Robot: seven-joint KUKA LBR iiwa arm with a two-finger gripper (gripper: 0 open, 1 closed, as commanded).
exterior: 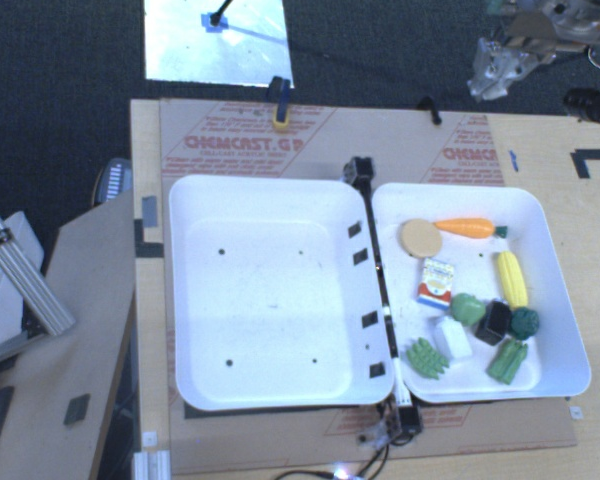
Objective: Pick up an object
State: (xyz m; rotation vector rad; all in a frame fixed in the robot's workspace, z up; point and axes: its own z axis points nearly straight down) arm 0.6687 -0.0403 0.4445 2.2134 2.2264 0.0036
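Pale grey metal wrist assembly (pixel 540 18) with thin dark cables.

bench (pixel 310 133) | two white bins: left bin (pixel 190 268), right bin (pixel 555 258)

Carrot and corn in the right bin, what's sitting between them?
In the camera view, nothing sits between the carrot and the corn; just bare white floor of the right bin. The tan disc lies left of the carrot, outside that stretch.

We read this as a robotics lab: plywood bench (pixel 310 133) with protective film, two clipped-together white bins (pixel 270 298), toy food test objects (pixel 465 298), aluminium extrusion frame (pixel 20 278), dark carpet floor (pixel 60 68).
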